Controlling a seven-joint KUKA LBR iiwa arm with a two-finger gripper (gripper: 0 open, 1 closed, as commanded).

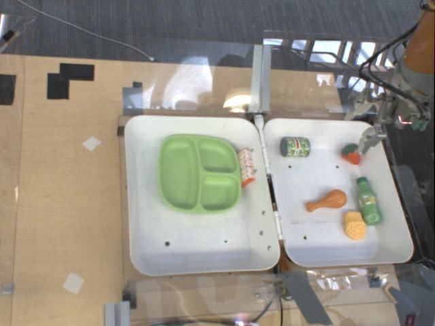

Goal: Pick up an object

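Gripper (pixel 368 141) is positioned over the far right corner of the right bin (pixel 319 246), just beside a small red and green toy vegetable (pixel 351 155); finger state cannot be determined from this view. Nearer the camera along the right wall lie a green bottle (pixel 368 200) and a yellow corn piece (pixel 355 225), close together. A toy drumstick (pixel 327 201) lies mid-bin; a green can (pixel 295 147) lies toward the far left. The left bin (pixel 197 253) holds a green divided plate (pixel 200 174), with a small packet (pixel 246 166) touching its right edge.
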